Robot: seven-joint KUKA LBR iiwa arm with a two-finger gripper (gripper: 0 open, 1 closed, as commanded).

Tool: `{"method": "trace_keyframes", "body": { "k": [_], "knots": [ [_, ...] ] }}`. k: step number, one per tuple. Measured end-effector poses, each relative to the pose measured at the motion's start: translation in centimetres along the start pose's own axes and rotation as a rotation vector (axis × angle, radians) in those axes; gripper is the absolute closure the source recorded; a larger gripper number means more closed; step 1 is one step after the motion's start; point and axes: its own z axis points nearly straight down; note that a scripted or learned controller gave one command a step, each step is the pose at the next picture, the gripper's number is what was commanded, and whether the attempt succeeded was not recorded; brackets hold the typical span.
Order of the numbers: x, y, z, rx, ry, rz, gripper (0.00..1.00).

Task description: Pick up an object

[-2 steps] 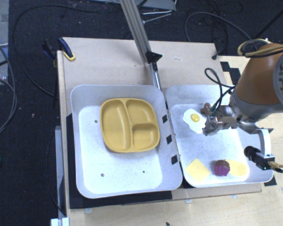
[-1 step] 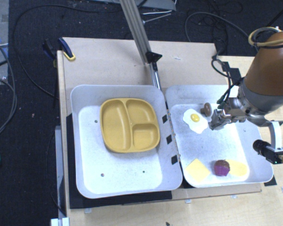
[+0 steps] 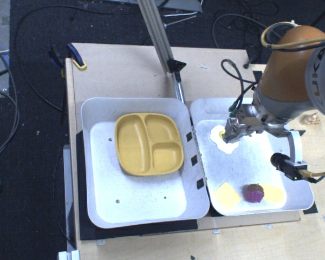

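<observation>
Overhead, the arm [image 3: 292, 75] reached in from the right and hung low over the right bin [image 3: 249, 156], its gripper [image 3: 232, 133] poised at the upper left of that bin, just above a white fried-egg toy [image 3: 221, 141] with a yellow yolk. How the jaws stood could not be told from this angle; the wrist hid them, and nothing could be seen held between them. Three more candidates lay along the bin's near edge: a pale yellow slice [image 3: 226, 195], a purple lump [image 3: 254, 193] and another yellow piece [image 3: 274, 194] touching it. The left bin [image 3: 141, 199] carried a yellow divided tray [image 3: 149, 143], well apart from the action. The egg looked flat and thin, so a grab could slide over it or close on air. It also sat near the bin's sloped wall by the divider, where a descending finger might strike the rim or nudge the egg aside before closing.
</observation>
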Motion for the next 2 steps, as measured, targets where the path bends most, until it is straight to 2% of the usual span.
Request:
{"method": "trace_keyframes", "body": {
  "k": [2],
  "knots": [
    [10.4, 3.8, 1.7, 0.002, 0.000, 0.000, 1.00]
  ]
}}
